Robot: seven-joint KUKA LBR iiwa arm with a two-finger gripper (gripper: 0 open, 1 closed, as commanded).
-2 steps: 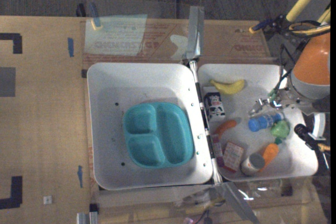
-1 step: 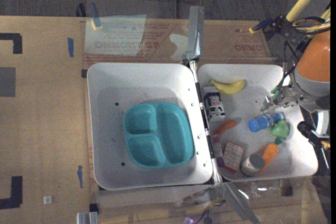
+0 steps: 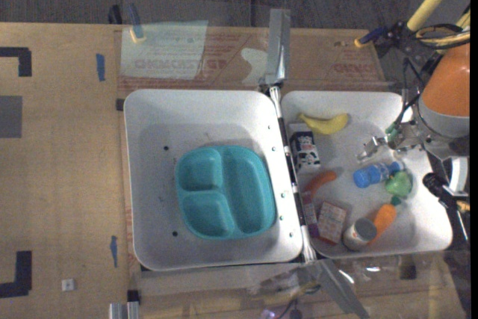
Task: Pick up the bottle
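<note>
Gripper [image 3: 382, 140]: metal fingers [image 3: 371, 149] low over the right bin's [image 3: 340, 102] right-hand half, near its right wall; whether spread or pressed together cannot be told; nothing seen between them.

Bottle [image 3: 373, 175]: blue, lying on its side on the bin floor just below the fingertips, apart from them as far as can be judged. Long axis roughly left-right, slightly tilted; cap end seemingly toward the left.

Neighbours: green object [image 3: 399, 184] touching its right end; orange item [image 3: 384, 217] nearer the front edge.

Progress: grasp not yet made; closing and lifting remain.

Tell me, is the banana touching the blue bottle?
Apart. The camera view shows bare white bin floor between the banana and the blue bottle.
</note>
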